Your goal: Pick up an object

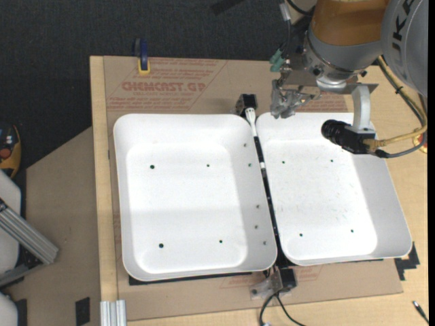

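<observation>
Place: a robot lab or test workshop
Bench: brown board [170, 80] printed with red lettering, held by a blue clamp [142, 53]
Fixtures: two white bins [183, 182] side by side, cables [401, 141], metal rail [27, 233]
Floor: dark carpet [54, 19]

Left bin [136, 182]: floor open to me. Right bin [380, 216]: floor open; black camera mount [345, 136] overhangs its far edge.

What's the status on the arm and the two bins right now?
Gripper over the right bin's far-left corner, nothing visibly held. No object seen in either bin. Left bin untouched.
</observation>
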Tool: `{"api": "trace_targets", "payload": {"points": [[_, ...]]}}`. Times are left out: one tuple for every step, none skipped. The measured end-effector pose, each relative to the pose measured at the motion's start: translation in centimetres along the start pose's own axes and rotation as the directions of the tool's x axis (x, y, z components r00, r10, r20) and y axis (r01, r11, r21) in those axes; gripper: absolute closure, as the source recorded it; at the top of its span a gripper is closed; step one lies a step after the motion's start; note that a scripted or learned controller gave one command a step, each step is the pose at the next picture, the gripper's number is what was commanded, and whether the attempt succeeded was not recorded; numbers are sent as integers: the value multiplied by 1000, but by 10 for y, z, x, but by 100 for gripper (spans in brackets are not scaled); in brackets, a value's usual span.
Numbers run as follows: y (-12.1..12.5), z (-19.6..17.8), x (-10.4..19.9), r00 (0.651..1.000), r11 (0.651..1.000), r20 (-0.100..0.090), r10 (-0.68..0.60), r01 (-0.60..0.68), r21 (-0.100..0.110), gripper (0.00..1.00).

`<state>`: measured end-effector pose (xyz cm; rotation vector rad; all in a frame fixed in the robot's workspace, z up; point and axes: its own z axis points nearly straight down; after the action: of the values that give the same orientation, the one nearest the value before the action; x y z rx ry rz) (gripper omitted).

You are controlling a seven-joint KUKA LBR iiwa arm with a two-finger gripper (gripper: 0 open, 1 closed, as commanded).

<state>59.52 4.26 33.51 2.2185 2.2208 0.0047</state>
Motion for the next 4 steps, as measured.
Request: {"api": "trace_targets", "payload": {"points": [[-5, -65, -152, 1000, 1000, 9, 17, -17, -6, 100], [21, 38, -130, 1000, 1000, -1, -1, 1, 12, 100], [14, -10, -113, 1000, 1000, 1, -1, 1, -3, 100], [18, 80, -51, 1000, 1000, -2, -5, 5, 13, 100]]}}
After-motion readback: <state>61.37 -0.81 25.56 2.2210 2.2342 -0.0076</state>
